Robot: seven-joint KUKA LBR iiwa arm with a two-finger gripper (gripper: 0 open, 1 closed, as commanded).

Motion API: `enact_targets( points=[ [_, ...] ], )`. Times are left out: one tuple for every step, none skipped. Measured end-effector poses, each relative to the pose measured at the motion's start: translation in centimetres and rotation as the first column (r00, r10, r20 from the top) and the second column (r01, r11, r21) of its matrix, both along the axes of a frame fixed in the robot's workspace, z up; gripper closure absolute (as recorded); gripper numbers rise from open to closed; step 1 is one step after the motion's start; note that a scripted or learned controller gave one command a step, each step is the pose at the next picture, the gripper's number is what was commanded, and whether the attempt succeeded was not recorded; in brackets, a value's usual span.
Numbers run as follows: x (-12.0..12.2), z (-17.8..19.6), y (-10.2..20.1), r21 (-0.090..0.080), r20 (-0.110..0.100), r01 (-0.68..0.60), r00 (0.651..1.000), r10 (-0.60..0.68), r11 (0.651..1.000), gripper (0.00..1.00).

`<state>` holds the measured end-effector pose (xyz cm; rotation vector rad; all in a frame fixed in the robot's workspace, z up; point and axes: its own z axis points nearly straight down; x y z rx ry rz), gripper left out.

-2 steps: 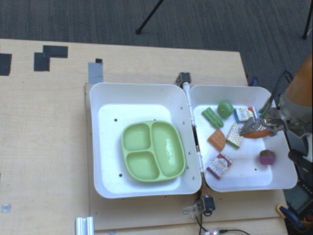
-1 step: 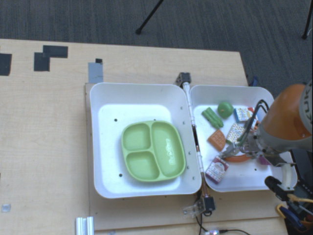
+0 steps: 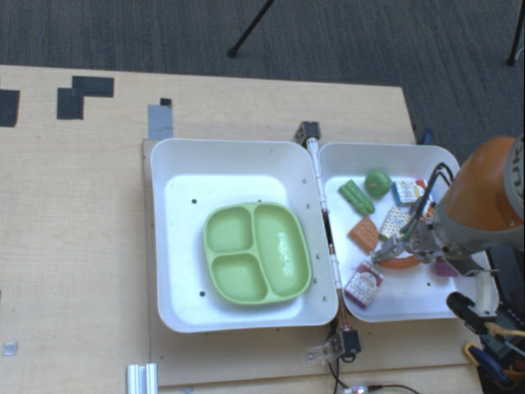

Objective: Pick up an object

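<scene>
Apparently light and stiff, the orange piece (image 3: 400, 262) at the gripper's (image 3: 392, 251) six o'clock we would pinch across its width; jaw state: cannot tell.

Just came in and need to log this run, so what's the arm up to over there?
The robot arm is reaching into the right bin, which holds a jumble of small items. Its gripper is low over an orange item near the bin's middle, beside an orange-brown block and a small carton. Nothing looks lifted yet. The left bin holds a green divided plate.
</scene>
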<state>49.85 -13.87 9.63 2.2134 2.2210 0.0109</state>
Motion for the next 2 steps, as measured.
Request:
enact_targets(
  points=[
    [2.6,8.4,5.6,0.0,-0.005,-0.001,1.0,0.001,1.0,1.0],
    [-1.1,8.8,11.6,0.0,-0.007,-0.001,1.0,0.001,1.0,1.0]
  ],
)
